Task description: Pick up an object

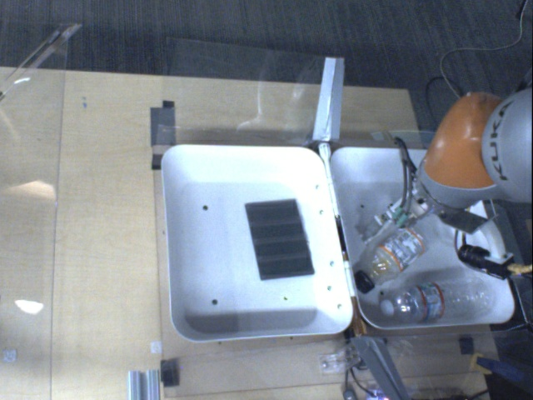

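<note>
A black ribbed rectangular pad [280, 238] lies flat in the middle of the left bin [191, 223]. In the right bin [358, 182], a small clear bottle [396, 252] lies tilted, with a dark cap [364, 282] near the bin's front left corner. A larger clear bottle [433, 300] lies on its side along the front wall. My gripper [400, 215] hangs below the orange band, low over the right bin, just above the small bottle's upper end. Glare and clutter blur its tip.
A metal divider post [330, 98] stands behind the seam between the two bins. Cables [479, 257] run along the right bin's right side. The wooden bench [83, 223] stretches to the left of the bins.
</note>
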